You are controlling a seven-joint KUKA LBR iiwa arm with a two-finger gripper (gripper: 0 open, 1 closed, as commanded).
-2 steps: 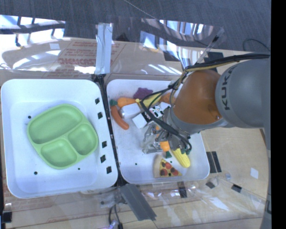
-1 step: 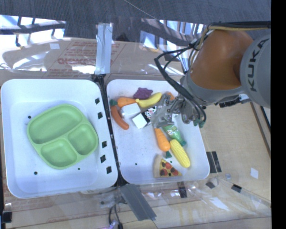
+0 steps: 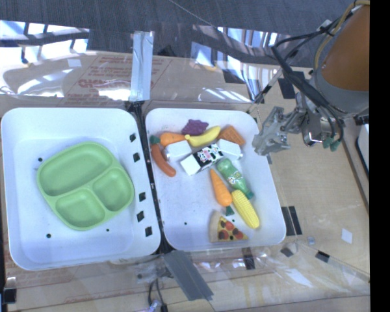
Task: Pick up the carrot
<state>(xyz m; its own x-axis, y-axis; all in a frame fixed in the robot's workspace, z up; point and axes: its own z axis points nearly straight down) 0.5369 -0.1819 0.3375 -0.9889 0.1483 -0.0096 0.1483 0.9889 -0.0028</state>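
Camera view: the carrot lies in the right bin, its lower end touching the corn. Over that bin's right rim, the gripper is too blurred to tell its opening; it holds nothing visible.

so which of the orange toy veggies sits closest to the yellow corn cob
The orange carrot lying mid-bin, its lower end touching the yellow corn cob. The other orange pieces lie along the bin's far edge.

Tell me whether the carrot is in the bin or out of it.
In. The carrot lies flat on the right bin's floor, beside the corn; the gripper is off at the rim.
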